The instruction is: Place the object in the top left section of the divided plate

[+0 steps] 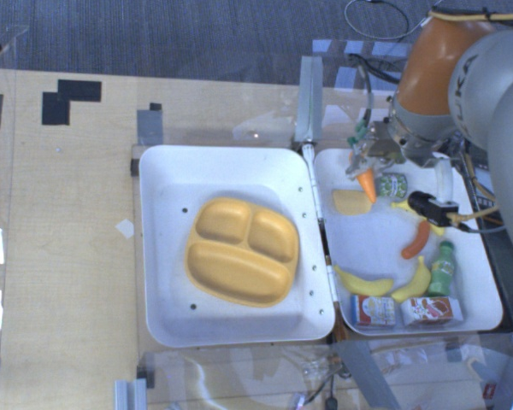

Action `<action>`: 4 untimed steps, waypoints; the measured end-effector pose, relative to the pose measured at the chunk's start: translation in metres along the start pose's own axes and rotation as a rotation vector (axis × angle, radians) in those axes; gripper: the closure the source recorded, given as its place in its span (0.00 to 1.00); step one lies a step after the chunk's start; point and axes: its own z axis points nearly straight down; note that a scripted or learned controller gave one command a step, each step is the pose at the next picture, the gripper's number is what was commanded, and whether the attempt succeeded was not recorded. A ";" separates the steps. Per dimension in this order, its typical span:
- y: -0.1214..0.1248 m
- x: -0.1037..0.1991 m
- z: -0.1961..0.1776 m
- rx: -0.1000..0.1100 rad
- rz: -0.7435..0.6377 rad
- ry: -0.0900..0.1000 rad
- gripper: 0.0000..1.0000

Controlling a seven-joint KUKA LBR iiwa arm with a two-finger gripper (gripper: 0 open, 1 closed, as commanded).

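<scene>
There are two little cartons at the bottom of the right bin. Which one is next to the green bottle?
The right carton, the redder one. It sits just below the green bottle. The left carton lies under the bananas instead.

The divided plate [242, 250] lies open from above; the right bin [346, 254] is crowded with items.

Two bananas [385, 284], a green bottle [443, 268] and two cartons [402, 311] share the right bin [494, 301].

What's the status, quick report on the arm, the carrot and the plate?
Gripper over right bin, carrot at its tip, grip unclear. Divided plate in left bin. Nothing between.
</scene>
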 end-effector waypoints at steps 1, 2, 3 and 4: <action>-0.081 0.051 0.000 0.002 -0.149 0.002 1.00; -0.063 0.156 0.000 0.000 -0.332 0.003 1.00; -0.061 0.241 -0.008 -0.002 -0.663 0.004 1.00; -0.061 0.241 -0.008 -0.002 -0.662 0.004 0.00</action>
